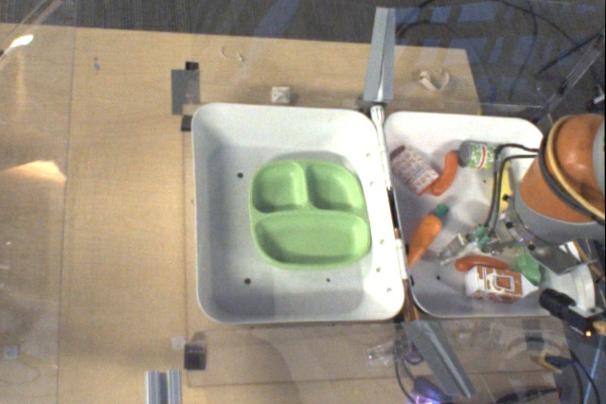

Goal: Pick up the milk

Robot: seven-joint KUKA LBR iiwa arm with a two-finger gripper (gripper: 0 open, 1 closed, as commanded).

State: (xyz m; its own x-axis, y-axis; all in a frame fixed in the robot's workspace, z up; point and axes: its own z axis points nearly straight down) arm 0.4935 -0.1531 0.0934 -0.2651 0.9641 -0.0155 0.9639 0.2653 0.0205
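The milk (495, 283) lies flat in the right bin (423, 298), just below the pincer (492, 237), long side going left to right. I cannot tell how the pincer is set.

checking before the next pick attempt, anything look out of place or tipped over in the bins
Nothing looks spilled or broken. The right bin is a loose jumble: the milk carton lies on its side near the front edge, with carrots and a small can scattered at angles. The green divided plate sits squarely in the left bin.
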